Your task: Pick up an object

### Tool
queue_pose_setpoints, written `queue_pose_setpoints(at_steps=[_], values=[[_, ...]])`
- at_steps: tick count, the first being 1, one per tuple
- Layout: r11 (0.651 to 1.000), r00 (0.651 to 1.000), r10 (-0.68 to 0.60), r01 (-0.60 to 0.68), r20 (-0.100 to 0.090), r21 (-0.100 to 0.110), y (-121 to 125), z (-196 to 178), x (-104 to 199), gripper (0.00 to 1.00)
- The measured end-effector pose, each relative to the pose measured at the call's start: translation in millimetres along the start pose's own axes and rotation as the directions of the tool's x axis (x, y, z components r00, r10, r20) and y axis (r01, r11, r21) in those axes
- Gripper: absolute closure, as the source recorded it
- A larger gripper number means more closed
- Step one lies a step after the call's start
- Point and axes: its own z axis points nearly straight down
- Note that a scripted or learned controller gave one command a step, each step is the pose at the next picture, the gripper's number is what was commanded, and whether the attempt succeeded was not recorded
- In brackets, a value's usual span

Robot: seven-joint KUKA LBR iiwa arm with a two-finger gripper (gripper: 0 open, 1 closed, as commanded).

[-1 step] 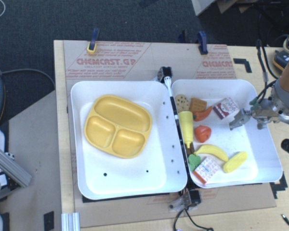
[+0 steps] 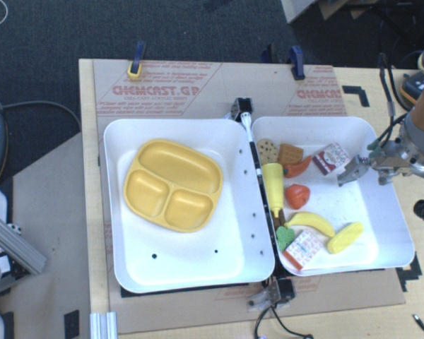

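Cardboard-covered bench [image 2: 198,90] on dark carpet; end effector [image 2: 367,167] state unclear.

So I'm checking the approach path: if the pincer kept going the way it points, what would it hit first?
Likely the small red-and-white carton, just left of the pincer at the right bin's upper right; height above it is unclear.

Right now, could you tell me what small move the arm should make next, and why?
Probably shift the end effector slightly left over the small red and white carton and descend: it hovers at the right bin's right side, beside that carton.
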Motion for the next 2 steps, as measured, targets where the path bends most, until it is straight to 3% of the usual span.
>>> queue_pose_setpoints(at_steps=[2], values=[[1.0, 1.0, 0.0, 0.0, -0.003, 0.005, 2, 115, -4, 0.0]])
